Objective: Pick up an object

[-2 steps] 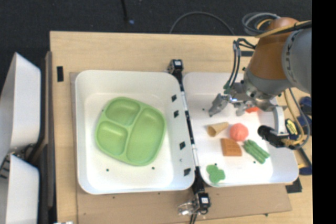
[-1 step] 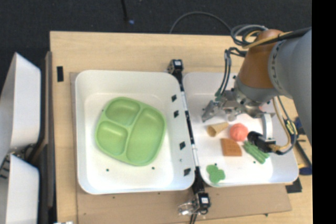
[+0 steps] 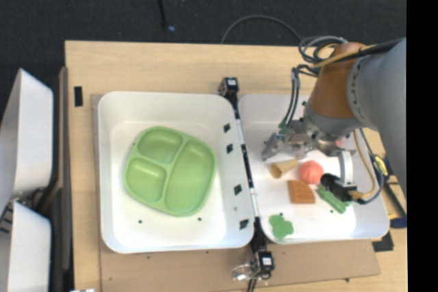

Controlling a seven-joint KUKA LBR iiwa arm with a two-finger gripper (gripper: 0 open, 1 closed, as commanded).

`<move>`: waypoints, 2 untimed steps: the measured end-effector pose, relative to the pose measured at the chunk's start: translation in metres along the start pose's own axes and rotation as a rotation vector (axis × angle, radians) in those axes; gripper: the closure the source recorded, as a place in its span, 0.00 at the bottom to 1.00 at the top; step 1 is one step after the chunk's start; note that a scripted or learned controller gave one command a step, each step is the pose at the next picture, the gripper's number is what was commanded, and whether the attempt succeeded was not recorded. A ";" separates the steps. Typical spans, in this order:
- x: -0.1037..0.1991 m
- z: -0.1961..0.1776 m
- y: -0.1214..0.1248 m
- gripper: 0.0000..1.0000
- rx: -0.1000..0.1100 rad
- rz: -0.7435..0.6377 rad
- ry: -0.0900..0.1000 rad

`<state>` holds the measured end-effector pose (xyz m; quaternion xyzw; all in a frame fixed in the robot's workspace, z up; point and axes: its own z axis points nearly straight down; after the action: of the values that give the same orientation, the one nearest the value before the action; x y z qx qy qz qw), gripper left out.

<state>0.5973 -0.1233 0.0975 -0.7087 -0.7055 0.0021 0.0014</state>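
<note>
- A small green lobed toy [image 3: 279, 227] lies in the near left corner of the right bin [image 3: 369, 232].
- Farther in, an orange-brown square block [image 3: 300, 192] lies flat, with a green oblong piece [image 3: 335, 201] toward the right edge.
- A pinkish-red ball [image 3: 311, 172] sits just behind the block, beside a tan cone [image 3: 284, 167] lying on its side.
- A green divided plate [image 3: 170, 171] lies mid-way in the left bin [image 3: 109, 215].
- The tool [image 3: 291, 142] hangs just beyond the cone; wide or narrow, I cannot tell.

- Arm [image 3: 373, 85]: cut off at frame's right; hides upper right corner of right bin [image 3: 315, 222].
- Gripper [image 3: 275, 147], right of centre: blurred.
- White boxes [image 3: 31, 133], left edge: cut off.
- Green piece [image 3: 280, 227], lower centre-right: shape too blurred to tell.
</note>
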 end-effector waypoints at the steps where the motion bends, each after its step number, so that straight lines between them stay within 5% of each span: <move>1: 0.000 -0.010 0.001 1.00 -0.001 0.003 0.002; 2: -0.009 -0.054 0.004 1.00 -0.006 -0.001 0.000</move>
<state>0.6013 -0.1326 0.1514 -0.7083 -0.7059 -0.0001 -0.0007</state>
